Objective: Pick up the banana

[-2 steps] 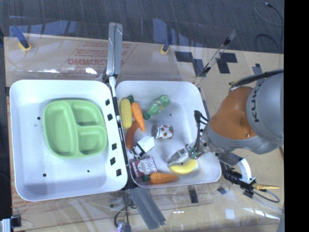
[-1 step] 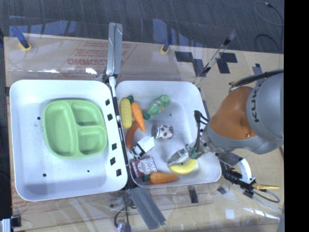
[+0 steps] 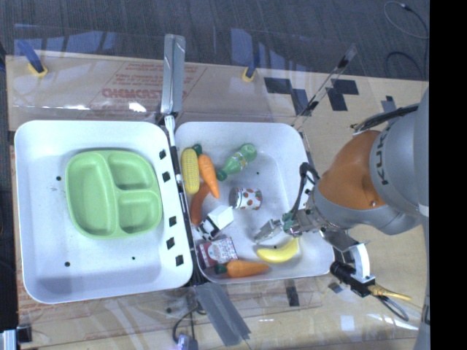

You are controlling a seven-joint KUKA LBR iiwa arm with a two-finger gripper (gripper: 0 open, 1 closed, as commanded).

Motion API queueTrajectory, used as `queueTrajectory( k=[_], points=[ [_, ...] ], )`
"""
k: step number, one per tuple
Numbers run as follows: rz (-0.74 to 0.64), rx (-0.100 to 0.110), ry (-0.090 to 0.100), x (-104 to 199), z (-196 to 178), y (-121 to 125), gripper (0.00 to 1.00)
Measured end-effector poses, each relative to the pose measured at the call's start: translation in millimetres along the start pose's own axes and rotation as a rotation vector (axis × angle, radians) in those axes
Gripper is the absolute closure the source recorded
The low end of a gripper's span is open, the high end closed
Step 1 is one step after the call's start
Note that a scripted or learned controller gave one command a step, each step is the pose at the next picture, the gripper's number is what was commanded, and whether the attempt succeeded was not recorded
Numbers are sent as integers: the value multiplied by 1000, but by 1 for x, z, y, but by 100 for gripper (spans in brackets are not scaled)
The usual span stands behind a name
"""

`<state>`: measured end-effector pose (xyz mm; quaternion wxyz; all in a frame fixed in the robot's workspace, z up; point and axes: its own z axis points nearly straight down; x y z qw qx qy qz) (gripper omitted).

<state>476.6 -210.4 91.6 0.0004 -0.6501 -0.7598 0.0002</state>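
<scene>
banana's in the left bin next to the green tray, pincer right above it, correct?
Not quite. The banana lies in the right bin, near its front edge; the green tray sits in the left bin. The camera view shows the pincer just above it.

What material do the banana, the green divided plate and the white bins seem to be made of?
Banana: probably plastic, a toy; smooth, even yellow with a slight sheen.
Green plate: likely moulded plastic; uniform pale green, rounded compartment ridges, matte look.
White bins: apparently plastic; thin rounded rims, smooth surface with a soft gloss.
</scene>
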Motion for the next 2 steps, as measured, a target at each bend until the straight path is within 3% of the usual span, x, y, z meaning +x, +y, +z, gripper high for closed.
queueTrajectory(
  k=[1, 2],
  points=[
    [-292, 2, 3, 1, 0, 0, 0],
    [-74, 0, 0, 0, 0, 0, 0]
  ],
)
